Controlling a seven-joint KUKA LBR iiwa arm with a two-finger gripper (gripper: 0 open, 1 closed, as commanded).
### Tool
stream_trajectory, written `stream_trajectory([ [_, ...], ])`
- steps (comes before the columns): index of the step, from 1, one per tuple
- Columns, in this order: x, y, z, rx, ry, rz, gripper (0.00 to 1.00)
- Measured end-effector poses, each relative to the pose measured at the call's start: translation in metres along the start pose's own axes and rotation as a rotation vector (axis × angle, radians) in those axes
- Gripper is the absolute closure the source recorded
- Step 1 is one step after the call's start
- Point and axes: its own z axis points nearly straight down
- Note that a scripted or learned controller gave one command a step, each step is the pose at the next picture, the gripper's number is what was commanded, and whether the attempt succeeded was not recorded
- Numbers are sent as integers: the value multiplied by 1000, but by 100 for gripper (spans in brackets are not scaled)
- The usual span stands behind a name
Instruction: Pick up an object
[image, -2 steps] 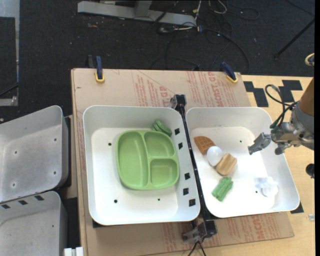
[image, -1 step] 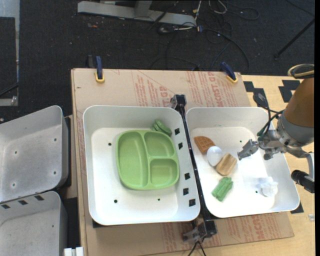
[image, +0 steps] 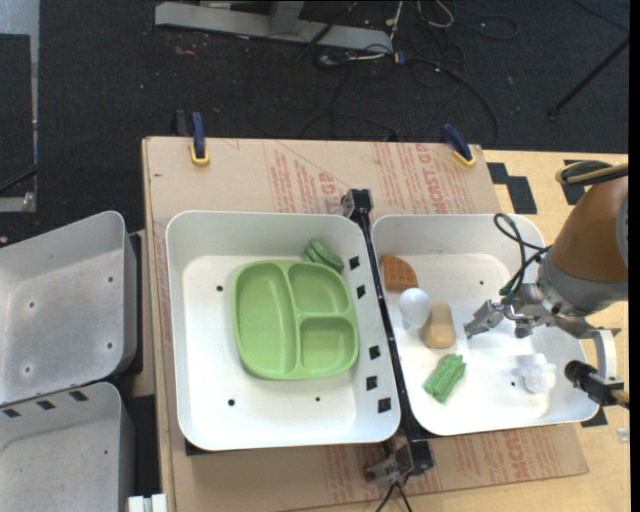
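Seen from above at a slant: two shallow white bins side by side on a cardboard-covered bench (image: 300, 165); left bin (image: 195, 300) holding a green divided tray (image: 295, 320), three compartments, lying flat near the bin's middle; just beyond the tray's far right corner, a small dark green object (image: 323, 254), touching or nearly touching the tray rim, against the bin's back slope.

Right bin (image: 455, 238) holding several small things: an orange-brown wedge (image: 398, 271) near the far left corner; just in front of it a white rounded piece (image: 414, 306); beside that, to the right, a tan block (image: 439, 326), the two close together, perhaps touching; nearer the front, a green ridged piece (image: 445, 378) lying on a diagonal, apart from the tan block; toward the right front, a pale clear-white lump (image: 535, 374), hard to make out against the bin floor.

Reaching in from the right, the grey arm with orange band (image: 600, 225), wrist low over the right bin; gripper (image: 484, 322) pointing left, fingers spread apart, nothing between them; fingertips just right of the tan block, not touching it; cable looping over the wrist.

At left edge, further white bins (image: 60, 290) off the bench; blue clamps (image: 198, 138) on the far edge of the cardboard.
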Motion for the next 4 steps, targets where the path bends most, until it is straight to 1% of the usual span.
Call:
stream_trajectory([
  [1,0,1,-13,-4,-1,0,100],
  [2,1,4,-56,-8,-2,-4,100],
  [3,1,1,-119,-9,-3,-4,100],
  [4,1,3,-172,-10,-3,-5,100],
])
